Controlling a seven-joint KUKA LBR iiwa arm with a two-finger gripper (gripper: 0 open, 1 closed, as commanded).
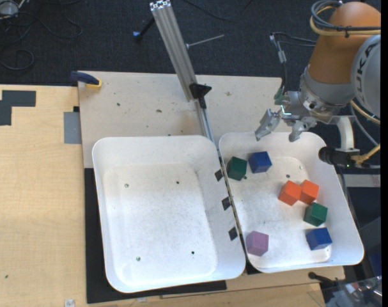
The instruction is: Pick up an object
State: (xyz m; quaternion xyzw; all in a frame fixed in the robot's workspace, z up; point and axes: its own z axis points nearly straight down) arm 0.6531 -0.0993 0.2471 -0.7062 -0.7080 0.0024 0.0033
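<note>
A: Orange-banded arm (344, 50) in from the right; hand (282, 128) hangs over the far rim of the right bin (347, 248), fingers (266, 128) spread apart, nothing between 'em.

B: Copy; blocks all in that right bin, yeah?

A: Yep; green cube (237, 168) and blue cube (260, 162) side by side nr the far-left corner, just below the hand but apart from it; two orange cubes (298, 192) touching, mid-bin; dark green cube (316, 213) just beside them on the near side; second blue cube (319, 238) nr the near-right corner; purple cube (257, 242) at the near-left, close to the divider wall.

B: And the left bin (110, 158)?

A: White w/ dark specks; sits right against the other bin; table (136, 107) beyond it is pale board w/ an aluminium bar (176, 50) slanting up from between the bins; small blue-and-yellow clamp (85, 78) at the far-left corner.
</note>
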